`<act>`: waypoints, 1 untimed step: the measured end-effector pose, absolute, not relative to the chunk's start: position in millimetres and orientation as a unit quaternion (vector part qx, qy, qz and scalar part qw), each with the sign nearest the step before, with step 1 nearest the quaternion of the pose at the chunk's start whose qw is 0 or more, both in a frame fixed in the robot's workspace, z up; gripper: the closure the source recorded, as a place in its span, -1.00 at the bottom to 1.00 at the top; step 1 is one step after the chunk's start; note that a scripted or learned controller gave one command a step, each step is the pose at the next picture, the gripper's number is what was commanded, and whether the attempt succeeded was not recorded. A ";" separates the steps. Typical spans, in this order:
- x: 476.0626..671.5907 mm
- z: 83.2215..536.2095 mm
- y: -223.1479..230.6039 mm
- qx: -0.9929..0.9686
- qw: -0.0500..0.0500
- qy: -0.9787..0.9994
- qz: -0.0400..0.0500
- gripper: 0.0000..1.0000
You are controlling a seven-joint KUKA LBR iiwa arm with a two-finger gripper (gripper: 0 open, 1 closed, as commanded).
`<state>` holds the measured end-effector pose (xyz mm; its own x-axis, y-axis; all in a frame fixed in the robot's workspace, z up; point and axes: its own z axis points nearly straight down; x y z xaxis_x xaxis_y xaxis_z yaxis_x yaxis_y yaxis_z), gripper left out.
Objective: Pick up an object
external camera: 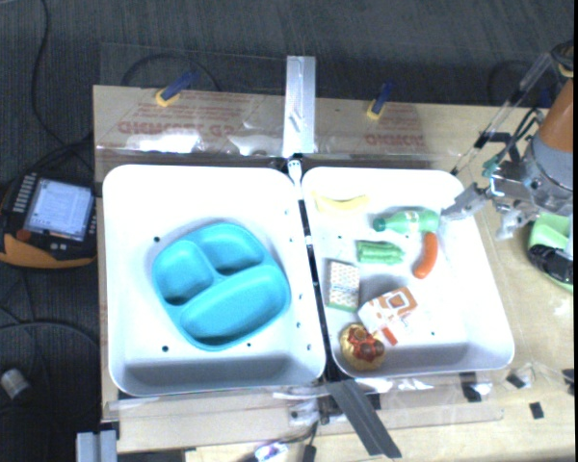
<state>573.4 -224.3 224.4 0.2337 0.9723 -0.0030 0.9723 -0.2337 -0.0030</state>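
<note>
From where I stood the hand (pixel 506 210) hung past the right bin's (pixel 482 258) rim, its grip impossible to read, and with the bottle (pixel 405 221), carrot (pixel 425 255) and pod (pixel 379 252) crowded together, a descent risked nudging neighbours and coming up bare.

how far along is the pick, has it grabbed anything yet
Nothing looks picked yet: the orange carrot, green bottle and banana all lie in the right bin. The gripper sits at that bin's right edge, nothing visibly in it. The whole grasp remains.
</note>
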 end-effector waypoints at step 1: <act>597.5 182.0 -194.3 -0.777 0.001 -0.630 0.003 -1.00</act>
<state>597.5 -194.3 182.0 0.2069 0.9784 -0.0041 0.9784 -0.2069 -0.0051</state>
